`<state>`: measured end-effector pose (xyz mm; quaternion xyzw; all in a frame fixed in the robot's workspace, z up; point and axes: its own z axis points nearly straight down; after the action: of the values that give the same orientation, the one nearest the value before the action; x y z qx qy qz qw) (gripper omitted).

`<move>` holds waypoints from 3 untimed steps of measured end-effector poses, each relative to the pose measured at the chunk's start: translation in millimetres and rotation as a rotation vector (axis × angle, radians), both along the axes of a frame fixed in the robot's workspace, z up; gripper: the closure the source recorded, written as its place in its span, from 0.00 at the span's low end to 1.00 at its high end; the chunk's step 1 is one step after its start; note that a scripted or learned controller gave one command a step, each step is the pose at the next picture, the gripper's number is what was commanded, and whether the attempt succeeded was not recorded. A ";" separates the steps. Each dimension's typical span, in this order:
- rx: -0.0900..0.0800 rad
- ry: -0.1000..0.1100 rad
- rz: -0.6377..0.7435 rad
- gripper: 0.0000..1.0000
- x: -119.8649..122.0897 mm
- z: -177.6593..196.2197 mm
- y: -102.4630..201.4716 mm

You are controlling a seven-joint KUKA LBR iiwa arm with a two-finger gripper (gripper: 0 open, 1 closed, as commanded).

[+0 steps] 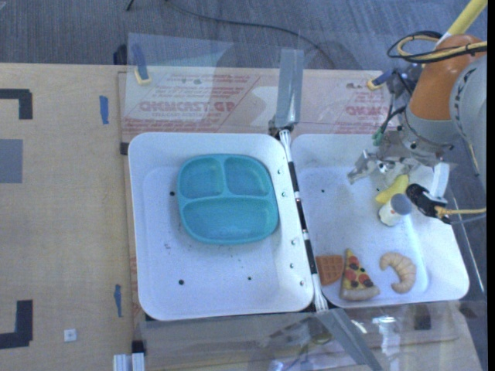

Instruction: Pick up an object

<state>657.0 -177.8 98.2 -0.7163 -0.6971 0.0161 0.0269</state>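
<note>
Likeliest target, we judge, is the yellow toy (393, 187), maybe a banana, lying in the right bin (332, 215) near its far right side, with a cream end pointing toward us. The claw (371, 165) sits low, just beside the toy on its left and far side. We cannot tell if the claw is spread or closed, and nothing is visibly held. Risks as we see them: the claw looks offset from the toy, so a close here may catch air or clip one end. The toy looks smooth and curved, so it could roll or squirt out. It also lies close to the bin wall, so a push could jam it there. Near edge of the same bin: waffle (329, 267), pizza slice (357, 275) and croissant (401, 271), well apart from the claw, so low risk of a bump. The left bin (155, 269) holds a teal divided plate (228, 198). The bins are white and shallow, with a few dark specks. The wooden bench (62, 207) carries blue tape bits (104, 108). Beyond it are grey carpet (77, 14) and a black cable (232, 23).
</note>
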 end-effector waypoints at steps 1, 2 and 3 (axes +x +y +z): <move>0.006 -0.072 0.130 0.00 -43.1 -9.1 -20.0; -0.020 -0.032 0.033 0.00 -5.9 -8.6 -2.1; -0.021 -0.031 0.034 1.00 -5.8 1.3 -2.0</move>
<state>651.2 -179.8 99.4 -0.7048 -0.7093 0.0130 0.0082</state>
